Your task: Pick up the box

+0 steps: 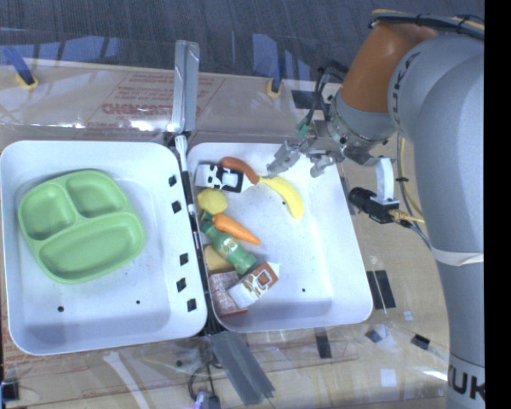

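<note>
- The bench [85,100] was covered with a clear plastic sheet.
- Two white bins sat on it side by side: the left bin [34,331] and the right bin [341,305].
- A grey divider bar [186,83] stood between them.

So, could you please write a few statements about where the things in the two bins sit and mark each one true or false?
1. The green divided plate lies in the left bin. True.
2. The box sits in the left bin. False: it lies near the front of the right bin.
3. The claw hangs over the back of the right bin, close to the banana. True.
4. The claw holds the box. False: the box lies well apart from it, at the bin's near end.
5. The carrot lies on the plate. False: it lies in the right bin.
</note>
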Controlling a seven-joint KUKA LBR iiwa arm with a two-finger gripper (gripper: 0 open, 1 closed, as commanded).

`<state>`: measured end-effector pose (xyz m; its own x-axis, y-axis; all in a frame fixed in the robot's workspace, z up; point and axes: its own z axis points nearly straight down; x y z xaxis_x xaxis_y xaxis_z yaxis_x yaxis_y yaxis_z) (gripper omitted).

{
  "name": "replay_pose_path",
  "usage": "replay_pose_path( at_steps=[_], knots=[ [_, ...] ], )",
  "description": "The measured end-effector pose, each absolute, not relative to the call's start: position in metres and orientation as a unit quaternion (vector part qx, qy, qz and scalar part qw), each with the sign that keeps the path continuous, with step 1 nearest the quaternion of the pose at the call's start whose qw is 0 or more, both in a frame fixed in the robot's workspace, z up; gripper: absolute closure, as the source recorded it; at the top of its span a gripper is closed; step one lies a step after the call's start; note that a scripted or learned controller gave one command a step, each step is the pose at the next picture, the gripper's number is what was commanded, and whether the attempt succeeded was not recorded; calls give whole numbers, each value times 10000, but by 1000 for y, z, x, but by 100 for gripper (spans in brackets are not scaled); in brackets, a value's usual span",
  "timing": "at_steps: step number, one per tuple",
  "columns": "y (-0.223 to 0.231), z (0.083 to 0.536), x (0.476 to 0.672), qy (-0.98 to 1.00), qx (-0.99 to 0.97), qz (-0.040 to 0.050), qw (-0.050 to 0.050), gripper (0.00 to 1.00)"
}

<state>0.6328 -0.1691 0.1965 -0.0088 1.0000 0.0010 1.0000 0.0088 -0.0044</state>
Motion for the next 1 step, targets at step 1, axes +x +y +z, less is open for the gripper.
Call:
replay_pose_path(
  at_steps=[1],
  knots=[
    [-90,116,582,-6380,-7700,-18,-10,0]
  ],
)
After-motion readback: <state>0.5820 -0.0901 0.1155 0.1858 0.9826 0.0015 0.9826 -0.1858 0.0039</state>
